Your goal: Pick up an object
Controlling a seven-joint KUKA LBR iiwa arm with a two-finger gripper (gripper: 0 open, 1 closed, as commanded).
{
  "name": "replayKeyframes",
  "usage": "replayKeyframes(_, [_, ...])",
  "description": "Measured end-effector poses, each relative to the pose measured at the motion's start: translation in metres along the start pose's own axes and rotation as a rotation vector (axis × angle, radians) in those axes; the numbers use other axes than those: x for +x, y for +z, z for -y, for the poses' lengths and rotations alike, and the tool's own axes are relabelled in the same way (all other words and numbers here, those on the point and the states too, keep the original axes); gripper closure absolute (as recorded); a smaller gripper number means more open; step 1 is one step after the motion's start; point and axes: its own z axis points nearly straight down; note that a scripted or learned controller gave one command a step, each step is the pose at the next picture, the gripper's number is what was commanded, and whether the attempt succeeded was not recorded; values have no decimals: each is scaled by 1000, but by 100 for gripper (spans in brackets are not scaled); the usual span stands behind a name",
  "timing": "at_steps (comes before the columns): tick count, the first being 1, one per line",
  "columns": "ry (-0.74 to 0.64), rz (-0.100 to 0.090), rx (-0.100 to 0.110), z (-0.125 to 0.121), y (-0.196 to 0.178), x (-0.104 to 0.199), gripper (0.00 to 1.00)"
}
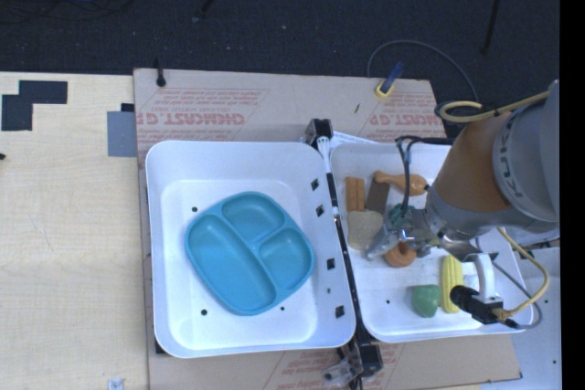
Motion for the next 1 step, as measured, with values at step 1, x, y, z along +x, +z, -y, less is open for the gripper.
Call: replayKeyframes(1, [1,-4,6,0,-8,0,100])
